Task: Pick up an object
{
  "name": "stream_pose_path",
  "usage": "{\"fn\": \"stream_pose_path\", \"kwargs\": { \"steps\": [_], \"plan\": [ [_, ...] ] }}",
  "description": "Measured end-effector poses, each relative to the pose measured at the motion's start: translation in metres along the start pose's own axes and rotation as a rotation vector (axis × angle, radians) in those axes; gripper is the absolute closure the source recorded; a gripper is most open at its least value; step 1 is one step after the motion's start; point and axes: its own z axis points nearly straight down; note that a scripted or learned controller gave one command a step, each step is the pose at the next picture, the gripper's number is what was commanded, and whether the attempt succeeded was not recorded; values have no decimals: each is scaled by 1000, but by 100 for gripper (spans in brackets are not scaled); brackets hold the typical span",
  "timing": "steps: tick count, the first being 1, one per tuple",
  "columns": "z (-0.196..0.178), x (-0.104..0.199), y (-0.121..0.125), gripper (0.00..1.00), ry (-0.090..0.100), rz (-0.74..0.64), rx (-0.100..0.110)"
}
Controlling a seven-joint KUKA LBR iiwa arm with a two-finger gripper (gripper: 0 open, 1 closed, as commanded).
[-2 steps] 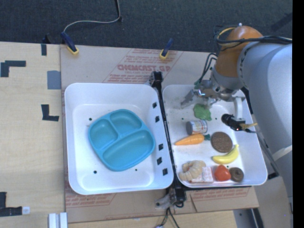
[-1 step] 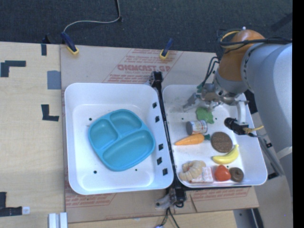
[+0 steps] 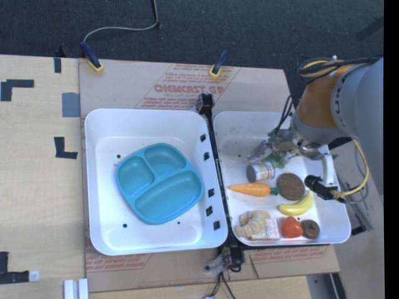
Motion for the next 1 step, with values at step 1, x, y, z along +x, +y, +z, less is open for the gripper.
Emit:
{"fn": "stream_pose_path", "kwargs": {
  "steps": [1],
  "plan": [
    [0, -40, -52, 0, -2, 2, -1]
  ]
}}
